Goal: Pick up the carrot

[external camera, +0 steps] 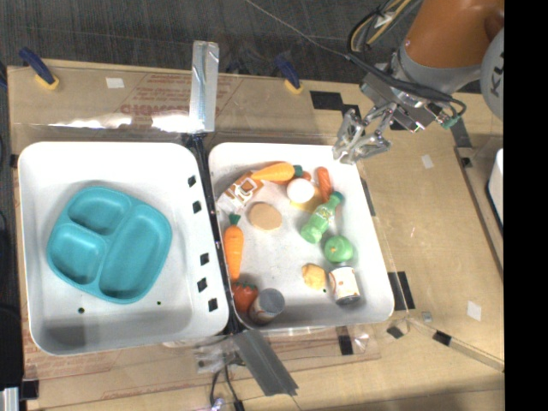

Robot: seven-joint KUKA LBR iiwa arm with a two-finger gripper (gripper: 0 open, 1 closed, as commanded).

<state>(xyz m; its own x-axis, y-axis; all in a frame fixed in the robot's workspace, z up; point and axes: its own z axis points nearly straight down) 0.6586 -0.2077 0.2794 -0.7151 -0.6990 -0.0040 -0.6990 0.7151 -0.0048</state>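
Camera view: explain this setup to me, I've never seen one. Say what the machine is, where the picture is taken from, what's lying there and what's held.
One fixed camera looks down at a slant on a bench with two shallow white bins. The grey and orange machine at upper right is a robot arm; its end effector hovers over the right bin's top right corner, with nothing visible between its fingers. The left bin holds a teal divided plate. The right bin holds toy food: a carrot by its left wall, another carrot near the top, a green bottle and small cans.

Orange carrot (pixel 233 248) lies lengthwise along the right bin's (pixel 377 255) left wall
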